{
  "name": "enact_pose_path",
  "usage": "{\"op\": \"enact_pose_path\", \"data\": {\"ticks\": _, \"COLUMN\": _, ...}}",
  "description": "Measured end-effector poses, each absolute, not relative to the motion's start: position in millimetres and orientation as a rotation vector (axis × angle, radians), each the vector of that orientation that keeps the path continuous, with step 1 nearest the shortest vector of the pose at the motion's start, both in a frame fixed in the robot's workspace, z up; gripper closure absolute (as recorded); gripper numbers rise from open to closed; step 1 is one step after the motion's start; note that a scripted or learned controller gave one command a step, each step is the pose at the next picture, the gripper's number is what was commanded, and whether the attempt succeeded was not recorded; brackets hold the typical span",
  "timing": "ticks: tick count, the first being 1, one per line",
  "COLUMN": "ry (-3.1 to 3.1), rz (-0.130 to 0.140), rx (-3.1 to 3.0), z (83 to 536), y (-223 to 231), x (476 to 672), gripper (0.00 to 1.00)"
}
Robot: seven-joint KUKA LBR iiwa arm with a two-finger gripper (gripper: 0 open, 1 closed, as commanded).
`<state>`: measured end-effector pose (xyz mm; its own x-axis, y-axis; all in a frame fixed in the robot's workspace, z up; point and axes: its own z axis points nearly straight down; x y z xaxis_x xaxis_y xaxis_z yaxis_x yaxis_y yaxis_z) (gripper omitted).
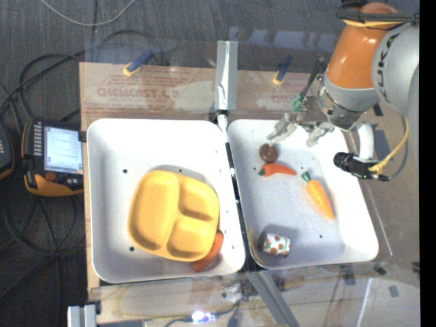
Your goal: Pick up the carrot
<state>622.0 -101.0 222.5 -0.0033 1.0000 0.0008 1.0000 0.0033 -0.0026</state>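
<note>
Your grey arm with its orange band reaches in from the right, its two-finger claw [297, 131] hanging over the far edge of the right-hand shallow white bin [354, 247], fingers spread apart with nothing between them.

The long orange carrot with a green top [319, 195] lies flat on that bin's floor, green end pointing toward the far side, tip slanting toward the near right corner. It sits nearer you than the claw and a little to its right, apart from the fingers and untouched.

Between claw and carrot you see a smaller orange-red carrot-shaped piece with a green stub [277, 171], lying crosswise, and just beyond it a small dark brown round object [268, 152], close under the claw's left finger. A small white cup with a red-and-green print [276, 244] lies on its side near the bin's front left corner.

In the left-hand white bin [109, 145], a yellow plastic divided plate [174, 214] rests tilted over a reddish-orange object [212, 252] that peeks out at its near edge. On the floor to the far left of the tabletop sits an orange-cased handheld control pendant with a lit screen [56, 153].
</note>
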Motion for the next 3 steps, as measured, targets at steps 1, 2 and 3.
{"op": "enact_pose_path", "data": {"ticks": 1, "ry": -2.253, "rz": 0.001, "rx": -2.189, "z": 92.3, "y": -176.2, "x": 606.3, "gripper": 0.0}}
{"op": "enact_pose_path", "data": {"ticks": 2, "ry": -2.119, "rz": -0.036, "rx": -2.332, "z": 94.4, "y": -211.4, "x": 572.2, "gripper": 0.0}}
{"op": "enact_pose_path", "data": {"ticks": 3, "ry": -2.118, "rz": -0.022, "rx": -2.337, "z": 100.7, "y": -215.0, "x": 570.0, "gripper": 1.0}}
